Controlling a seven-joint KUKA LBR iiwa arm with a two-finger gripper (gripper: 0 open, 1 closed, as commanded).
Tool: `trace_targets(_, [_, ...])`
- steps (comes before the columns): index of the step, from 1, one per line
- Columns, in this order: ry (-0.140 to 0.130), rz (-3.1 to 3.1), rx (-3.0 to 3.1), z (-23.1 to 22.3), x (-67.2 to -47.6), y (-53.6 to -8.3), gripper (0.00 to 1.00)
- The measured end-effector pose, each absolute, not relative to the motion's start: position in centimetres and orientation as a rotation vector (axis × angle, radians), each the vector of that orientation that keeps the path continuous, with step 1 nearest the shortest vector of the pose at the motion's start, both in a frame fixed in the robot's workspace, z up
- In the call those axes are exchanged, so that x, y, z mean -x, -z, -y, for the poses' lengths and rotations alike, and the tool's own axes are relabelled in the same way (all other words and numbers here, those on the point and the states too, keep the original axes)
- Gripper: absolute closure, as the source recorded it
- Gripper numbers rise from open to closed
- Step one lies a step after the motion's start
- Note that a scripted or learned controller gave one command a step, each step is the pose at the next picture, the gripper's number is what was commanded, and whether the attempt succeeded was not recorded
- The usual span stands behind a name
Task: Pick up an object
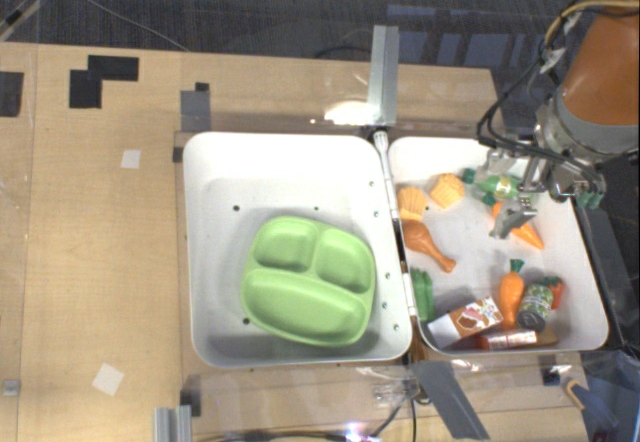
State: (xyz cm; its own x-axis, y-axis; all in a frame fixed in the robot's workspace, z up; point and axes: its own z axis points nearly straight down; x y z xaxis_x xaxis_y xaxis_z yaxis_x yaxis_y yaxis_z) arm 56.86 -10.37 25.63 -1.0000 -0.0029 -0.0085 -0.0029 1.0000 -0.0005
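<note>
Grey tool (518, 215) hovers over right bin (590, 320); grip state unclear; green plate (310, 280) left.

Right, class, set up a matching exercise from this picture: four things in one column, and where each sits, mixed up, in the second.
Things:
1. green divided plate
2. chicken drumstick
3. carrot
4. gripper

Places:
A. right bin, near its front edge, beside a small can
B. upper part of the right bin, above the toys
C. left bin, toward its front
D. right bin, close to the divider between the bins

Pairs: 1-C, 2-D, 3-A, 4-B
</note>
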Motion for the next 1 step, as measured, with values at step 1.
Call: trace_targets(1, [-0.003, -3.145, 0.005, 10.52, -61.77, -12.69, 0.0])
